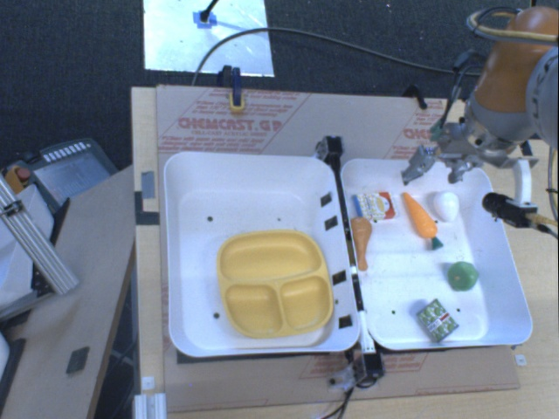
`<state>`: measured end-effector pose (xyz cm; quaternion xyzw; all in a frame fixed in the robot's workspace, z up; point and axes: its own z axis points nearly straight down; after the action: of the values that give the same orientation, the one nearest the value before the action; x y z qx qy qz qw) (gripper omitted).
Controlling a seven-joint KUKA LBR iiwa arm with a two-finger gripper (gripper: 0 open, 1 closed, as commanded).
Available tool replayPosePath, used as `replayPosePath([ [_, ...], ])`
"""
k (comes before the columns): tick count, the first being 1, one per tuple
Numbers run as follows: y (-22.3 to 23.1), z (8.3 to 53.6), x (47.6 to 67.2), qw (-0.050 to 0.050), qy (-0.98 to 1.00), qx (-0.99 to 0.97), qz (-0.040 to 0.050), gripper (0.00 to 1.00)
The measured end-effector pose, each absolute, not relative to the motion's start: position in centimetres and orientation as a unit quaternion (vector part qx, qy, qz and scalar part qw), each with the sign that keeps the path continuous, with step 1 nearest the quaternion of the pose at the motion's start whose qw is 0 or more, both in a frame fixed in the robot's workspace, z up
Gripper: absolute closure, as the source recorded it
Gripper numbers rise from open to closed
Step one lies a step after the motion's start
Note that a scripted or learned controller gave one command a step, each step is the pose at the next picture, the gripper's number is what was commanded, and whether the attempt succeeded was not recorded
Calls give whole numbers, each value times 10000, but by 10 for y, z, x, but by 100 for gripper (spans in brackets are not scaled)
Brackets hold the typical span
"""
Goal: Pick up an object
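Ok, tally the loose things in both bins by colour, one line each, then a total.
Orange: 2, the carrot and a second carrot
White: 1, the egg
Green: 2, the round fruit and the small carton
Yellow: 1, the divided plate
Mixed print: 1, the packet
Total: 7

The counter [148,234] bears a cardboard sheet [262,125]. On that sheet two white bins lie side by side: the right bin [511,308] sits directly beneath the tool [437,166], the left bin [188,321] well off to the tool's side.
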<state>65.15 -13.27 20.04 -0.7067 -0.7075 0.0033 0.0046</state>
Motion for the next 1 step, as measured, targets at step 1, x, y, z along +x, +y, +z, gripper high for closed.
replayPosePath([
  [1,-133,208,654,-4,-7082,-7060,-3,0],
])
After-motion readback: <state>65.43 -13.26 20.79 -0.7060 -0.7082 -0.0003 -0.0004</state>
